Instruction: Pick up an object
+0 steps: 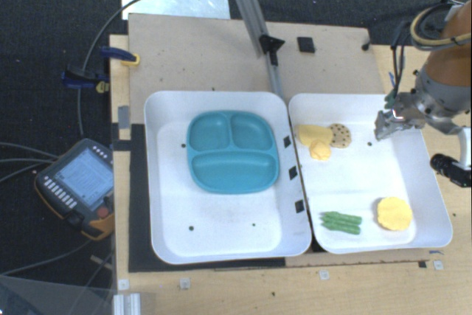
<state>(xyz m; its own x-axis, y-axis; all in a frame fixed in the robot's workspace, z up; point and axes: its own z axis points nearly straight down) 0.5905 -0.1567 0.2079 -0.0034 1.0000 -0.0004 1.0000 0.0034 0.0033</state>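
Observation:
The right bin [413, 158] holds a yellow piece [311, 133] and a smaller yellow chunk [320, 151] at its far left, with a speckled cookie [340, 134] touching them. A bunch of green beans [341, 222] lies near the front edge, and a round yellow disc [394, 213] sits to their right. My gripper [385, 127] hangs over the bin's far right part, to the right of the cookie and apart from it. Nothing shows between its fingers.
The left bin [169, 225] carries a blue divided plate [232, 152]. A slanted metal pole [247, 0] runs down to the divider between the bins. A teach pendant [80, 184] rests off the bench at the left.

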